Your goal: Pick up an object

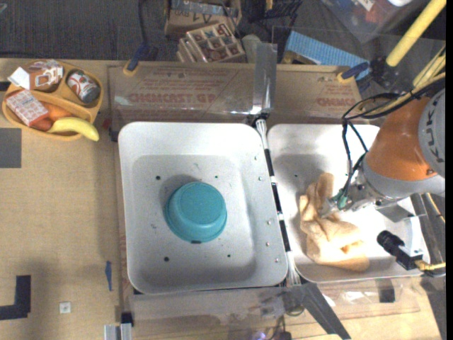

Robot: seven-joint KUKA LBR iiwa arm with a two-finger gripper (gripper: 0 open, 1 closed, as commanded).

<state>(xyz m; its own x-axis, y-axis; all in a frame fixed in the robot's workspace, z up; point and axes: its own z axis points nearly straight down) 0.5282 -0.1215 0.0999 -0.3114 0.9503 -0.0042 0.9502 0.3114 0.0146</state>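
We look down on a wooden desk (56,211) carrying two white bins side by side, with cardboard and clutter behind them. We take the left bin (134,154) as our landmark. A teal bowl (197,212) sits upside down near its middle. Just to its right, touching along the shared edge, is the right bin (297,144), where a crumpled tan cloth (327,231) lies in the near half. The arm (405,151), with its orange band, reaches in from the right, and the tool (334,204) is down at the cloth's upper part. We cannot tell how the tool stands, nor whether it grips the cloth. Far left of the left bin, at the desk's back corner, a yellow tray (49,129) holds a banana (75,127) and small packages.
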